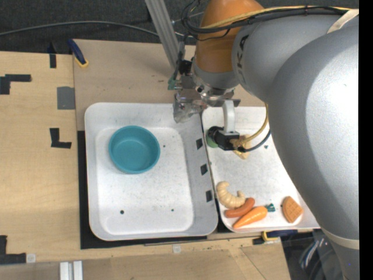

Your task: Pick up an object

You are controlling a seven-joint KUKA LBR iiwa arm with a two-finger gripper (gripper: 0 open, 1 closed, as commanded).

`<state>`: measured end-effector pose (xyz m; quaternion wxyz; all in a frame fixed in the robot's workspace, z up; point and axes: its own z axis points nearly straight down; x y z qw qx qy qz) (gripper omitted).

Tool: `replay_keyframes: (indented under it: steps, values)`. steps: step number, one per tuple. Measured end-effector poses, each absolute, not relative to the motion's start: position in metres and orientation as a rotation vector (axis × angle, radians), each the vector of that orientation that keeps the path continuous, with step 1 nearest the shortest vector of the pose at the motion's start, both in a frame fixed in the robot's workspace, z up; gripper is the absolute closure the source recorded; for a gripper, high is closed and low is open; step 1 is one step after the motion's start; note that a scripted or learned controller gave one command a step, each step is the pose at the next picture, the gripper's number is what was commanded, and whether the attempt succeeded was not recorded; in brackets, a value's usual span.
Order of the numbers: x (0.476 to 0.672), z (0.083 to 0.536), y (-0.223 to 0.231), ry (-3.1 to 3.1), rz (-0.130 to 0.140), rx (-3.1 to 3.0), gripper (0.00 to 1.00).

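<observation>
The grey arm (303, 69) comes in from the right of the view, its orange band (227, 16) high above the bench (35, 156). It carries the pincer (184, 111) down to the far rim of the left bin (145, 206), close to that bin's far right corner and just beside the wall it shares with the right bin (256, 168). From this angle the wrist covers much of the pincer, so I cannot tell how far open it is, nor whether it has hold of anything. A blue bowl (134, 149) sits upright in the left bin, toward its far left part, apart from the pincer and nearer the camera. The other things lie together at the near end of the right bin, well apart from the pincer. There is a pale curled pastry (229, 196) next to the dividing wall. A red sausage (240, 207) lies just beside it, and a carrot (252, 216) lies along the sausage on the near side. A small teal bit (270, 206) sits at the carrot's right end. An orange waffle (292, 209) lies farther right, near the arm's bulk.
</observation>
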<state>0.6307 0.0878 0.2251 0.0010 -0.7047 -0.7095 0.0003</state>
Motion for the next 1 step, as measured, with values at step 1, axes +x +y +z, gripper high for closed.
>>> replay_keyframes:
  steps: [1]
  values:
    - [0.6305, 0.2259, 0.0842, -2.224, 0.004, -2.219, 0.00]
